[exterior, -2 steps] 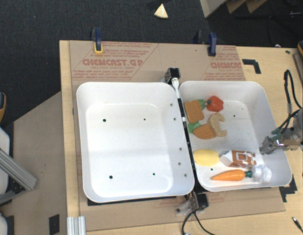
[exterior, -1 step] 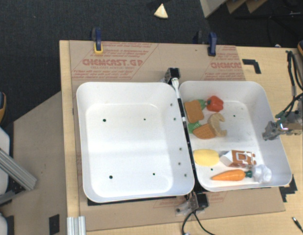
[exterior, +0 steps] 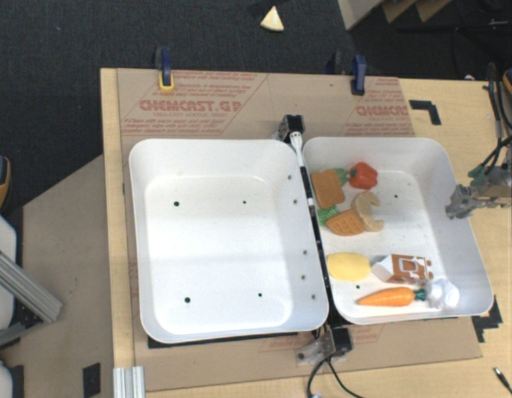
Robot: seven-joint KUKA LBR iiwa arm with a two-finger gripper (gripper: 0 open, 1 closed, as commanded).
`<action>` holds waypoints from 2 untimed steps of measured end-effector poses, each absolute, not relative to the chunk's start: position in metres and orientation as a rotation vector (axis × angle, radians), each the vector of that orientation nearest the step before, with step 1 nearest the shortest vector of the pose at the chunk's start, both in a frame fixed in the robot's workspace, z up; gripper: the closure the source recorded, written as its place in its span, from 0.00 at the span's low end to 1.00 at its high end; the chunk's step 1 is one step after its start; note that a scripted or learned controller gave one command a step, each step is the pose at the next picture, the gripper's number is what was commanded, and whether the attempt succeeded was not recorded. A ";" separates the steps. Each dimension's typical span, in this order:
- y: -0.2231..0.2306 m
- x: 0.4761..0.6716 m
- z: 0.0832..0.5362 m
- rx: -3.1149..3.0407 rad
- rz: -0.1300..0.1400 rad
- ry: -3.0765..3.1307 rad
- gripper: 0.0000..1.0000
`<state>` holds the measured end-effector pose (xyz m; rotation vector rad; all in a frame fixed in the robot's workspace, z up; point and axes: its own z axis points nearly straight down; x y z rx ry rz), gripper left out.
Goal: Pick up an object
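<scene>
Presently the pincer [exterior: 470, 199] sits at the right bin's [exterior: 422, 152] outer rim, nothing between its tips; spread or pressed together, cannot tell. Probably staged clear before descending. Candidates crowd that bin's left and front: tomato [exterior: 364, 174], bread [exterior: 328, 187], lemon [exterior: 349, 266], carrot [exterior: 386, 298]. Left bin [exterior: 148, 222] adjoins.

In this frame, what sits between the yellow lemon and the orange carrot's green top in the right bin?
In the camera view, a small brown-and-white carton lies between the lemon and the carrot top, just right of the lemon and above the carrot.
</scene>
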<state>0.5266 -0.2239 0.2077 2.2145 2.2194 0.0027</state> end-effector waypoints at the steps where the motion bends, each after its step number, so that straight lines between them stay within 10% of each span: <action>1: -0.224 0.571 0.224 2.213 0.004 2.219 1.00; 2: -0.224 0.574 0.249 2.217 0.003 2.218 1.00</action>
